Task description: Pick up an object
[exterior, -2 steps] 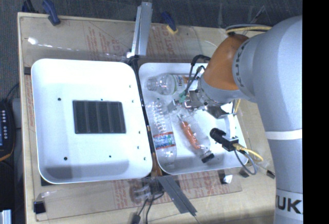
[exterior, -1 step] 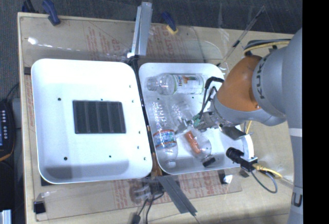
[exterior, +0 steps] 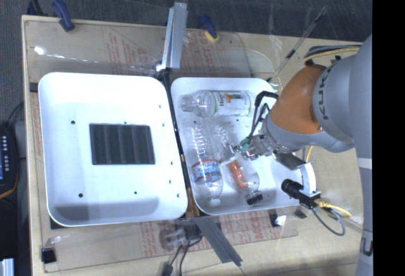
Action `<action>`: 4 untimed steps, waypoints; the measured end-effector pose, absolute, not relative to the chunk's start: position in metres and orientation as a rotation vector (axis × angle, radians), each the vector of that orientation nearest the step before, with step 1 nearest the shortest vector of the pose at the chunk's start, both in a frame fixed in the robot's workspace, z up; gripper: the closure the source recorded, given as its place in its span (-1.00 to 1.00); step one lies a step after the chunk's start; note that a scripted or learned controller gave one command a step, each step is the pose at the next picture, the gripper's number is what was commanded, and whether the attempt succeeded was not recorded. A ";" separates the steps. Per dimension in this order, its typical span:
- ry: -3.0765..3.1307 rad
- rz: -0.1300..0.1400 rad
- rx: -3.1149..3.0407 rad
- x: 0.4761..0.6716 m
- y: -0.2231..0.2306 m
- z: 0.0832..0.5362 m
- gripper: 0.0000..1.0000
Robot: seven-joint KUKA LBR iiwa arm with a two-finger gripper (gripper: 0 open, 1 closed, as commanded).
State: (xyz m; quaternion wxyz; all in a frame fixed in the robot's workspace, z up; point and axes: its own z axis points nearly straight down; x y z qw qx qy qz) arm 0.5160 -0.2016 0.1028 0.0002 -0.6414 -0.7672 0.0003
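Camera view looks down on the bench [exterior: 253, 47], where two white bins sit side by side; the left bin [exterior: 63, 110] carries a dark grille [exterior: 122, 144]; the right bin [exterior: 272, 195] holds clear plastic bottles. One bottle [exterior: 215, 103] lies along the far wall; a second, blue-labelled [exterior: 206, 170], lies near the left wall; a third, orange-labelled [exterior: 242, 176], lies toward the near right. The arm [exterior: 304, 110] reaches in from the right and its end effector [exterior: 249, 148] hangs low over the bin's middle, just beside the orange bottle's far end — whether it is released or clenched I cannot tell, and nothing can be made out in its grip. By my reading the step in hand is the approach to a grasp, nothing lifted yet. The next move calls for settling squarely across one bottle — likely the orange one — closing firmly and rising straight; smooth round plastic may roll or slip.
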 end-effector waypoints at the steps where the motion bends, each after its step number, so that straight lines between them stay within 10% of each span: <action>1: -2.411 0.001 -2.015 0.516 -0.202 0.103 -1.00; 2: -2.464 0.000 -1.946 0.484 -0.210 0.092 -1.00; 3: -2.469 0.000 -1.942 0.486 -0.210 0.102 1.00; 4: -2.548 0.000 -1.837 0.494 -0.127 0.205 1.00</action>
